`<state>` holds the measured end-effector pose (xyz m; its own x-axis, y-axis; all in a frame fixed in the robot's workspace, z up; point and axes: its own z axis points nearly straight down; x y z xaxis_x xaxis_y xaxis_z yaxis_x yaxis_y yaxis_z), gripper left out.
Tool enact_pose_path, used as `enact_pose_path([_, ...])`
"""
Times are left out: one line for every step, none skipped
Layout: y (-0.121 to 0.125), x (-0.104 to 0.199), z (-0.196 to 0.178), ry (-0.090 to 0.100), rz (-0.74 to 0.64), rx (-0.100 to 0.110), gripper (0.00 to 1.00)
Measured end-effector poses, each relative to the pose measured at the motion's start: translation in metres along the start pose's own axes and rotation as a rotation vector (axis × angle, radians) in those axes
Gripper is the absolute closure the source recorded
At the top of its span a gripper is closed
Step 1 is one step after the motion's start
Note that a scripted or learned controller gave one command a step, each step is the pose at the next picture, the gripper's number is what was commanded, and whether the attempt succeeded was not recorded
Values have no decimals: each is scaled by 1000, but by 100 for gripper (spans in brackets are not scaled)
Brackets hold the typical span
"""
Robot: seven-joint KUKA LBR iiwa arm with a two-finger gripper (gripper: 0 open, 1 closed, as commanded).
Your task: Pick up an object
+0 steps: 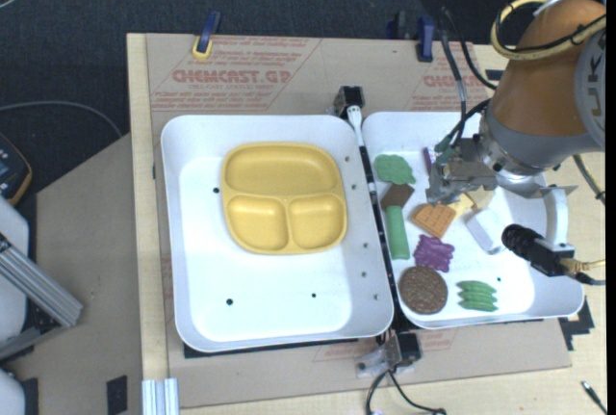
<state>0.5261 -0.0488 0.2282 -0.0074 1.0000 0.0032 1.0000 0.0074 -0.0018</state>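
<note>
Along the right bin's (568,305) near edge lie a brown round patty (423,289) and green pea pods (476,295), with a purple piece (434,252) just behind. Further in, a waffle (434,219) lies directly below the gripper (454,180), which hangs mid-bin; whether its jaws are spread I cannot tell. A green stick (396,232) runs along the left wall, crowding that side. The left bin (192,240) holds a yellow tray (284,196).
</note>
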Motion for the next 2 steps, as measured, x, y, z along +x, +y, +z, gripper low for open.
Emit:
enact_pose_path([1,56,11,0,1,2,100])
enact_pose_path([13,107,15,-1,1,-3,100])
